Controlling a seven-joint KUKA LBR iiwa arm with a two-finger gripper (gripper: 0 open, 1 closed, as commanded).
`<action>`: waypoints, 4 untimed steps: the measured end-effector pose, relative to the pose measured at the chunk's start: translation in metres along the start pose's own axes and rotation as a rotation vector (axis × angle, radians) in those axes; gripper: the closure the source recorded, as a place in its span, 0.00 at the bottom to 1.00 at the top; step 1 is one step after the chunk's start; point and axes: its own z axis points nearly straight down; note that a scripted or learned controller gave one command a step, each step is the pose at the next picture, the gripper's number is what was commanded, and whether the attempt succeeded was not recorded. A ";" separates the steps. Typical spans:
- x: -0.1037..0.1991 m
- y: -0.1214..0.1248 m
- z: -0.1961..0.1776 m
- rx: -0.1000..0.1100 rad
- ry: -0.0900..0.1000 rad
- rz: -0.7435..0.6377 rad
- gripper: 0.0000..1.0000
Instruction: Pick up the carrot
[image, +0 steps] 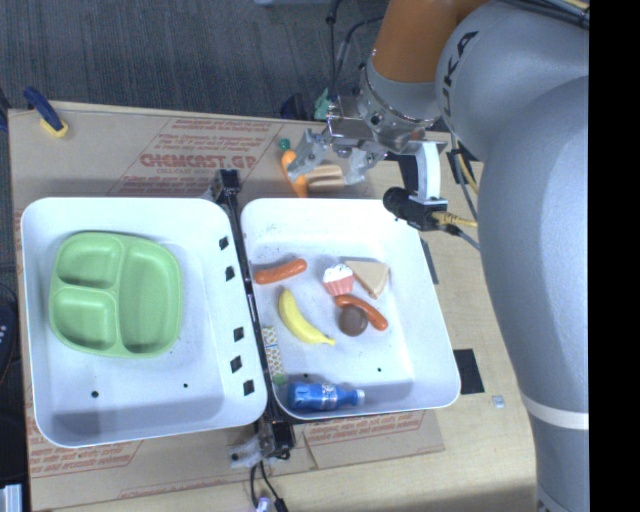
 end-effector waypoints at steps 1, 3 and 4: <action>0.012 -0.001 0.119 0.005 0.001 0.476 0.00; -0.052 0.001 0.211 0.006 0.001 0.525 0.00; -0.051 0.001 0.200 0.009 0.002 0.518 1.00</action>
